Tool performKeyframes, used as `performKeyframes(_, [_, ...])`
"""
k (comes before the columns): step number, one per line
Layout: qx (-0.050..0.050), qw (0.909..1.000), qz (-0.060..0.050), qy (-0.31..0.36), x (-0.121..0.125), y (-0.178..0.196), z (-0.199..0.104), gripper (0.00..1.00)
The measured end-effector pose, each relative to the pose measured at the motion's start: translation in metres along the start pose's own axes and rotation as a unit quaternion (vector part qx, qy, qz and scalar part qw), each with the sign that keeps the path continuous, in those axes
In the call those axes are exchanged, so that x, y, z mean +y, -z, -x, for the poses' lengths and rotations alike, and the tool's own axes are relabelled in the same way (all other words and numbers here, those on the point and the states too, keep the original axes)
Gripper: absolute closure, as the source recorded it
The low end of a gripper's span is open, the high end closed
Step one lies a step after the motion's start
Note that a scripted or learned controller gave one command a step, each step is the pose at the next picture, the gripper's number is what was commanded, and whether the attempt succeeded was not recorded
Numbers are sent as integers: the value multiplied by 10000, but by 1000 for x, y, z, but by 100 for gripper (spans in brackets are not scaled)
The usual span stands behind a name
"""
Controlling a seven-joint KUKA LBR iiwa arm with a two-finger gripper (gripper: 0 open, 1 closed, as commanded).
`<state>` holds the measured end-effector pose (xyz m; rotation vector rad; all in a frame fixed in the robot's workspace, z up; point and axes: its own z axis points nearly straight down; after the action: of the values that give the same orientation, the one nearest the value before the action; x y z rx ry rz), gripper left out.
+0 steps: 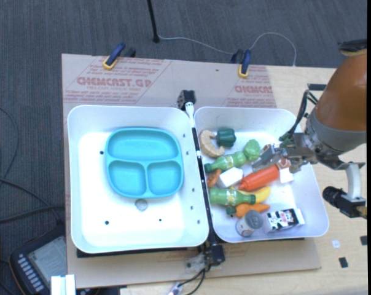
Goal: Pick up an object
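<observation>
Low in right bin (308,192), tool (273,155) just above orange bottle (259,177), apparently touching, tool's state unclear

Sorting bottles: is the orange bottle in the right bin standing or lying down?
Lying down. The orange bottle rests lengthwise across the other toys in the right bin, beside the gripper.

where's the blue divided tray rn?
The blue divided tray lies flat in the left bin, roughly centred toward its back, with a small grey disc just in front of it. The toy-filled right bin sits alongside.
</observation>
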<state>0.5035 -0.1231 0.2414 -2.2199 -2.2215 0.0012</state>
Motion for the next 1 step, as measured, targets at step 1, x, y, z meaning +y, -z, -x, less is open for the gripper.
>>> performKeyframes(1, [1,10000,-10,-6,29,-106,30,0])
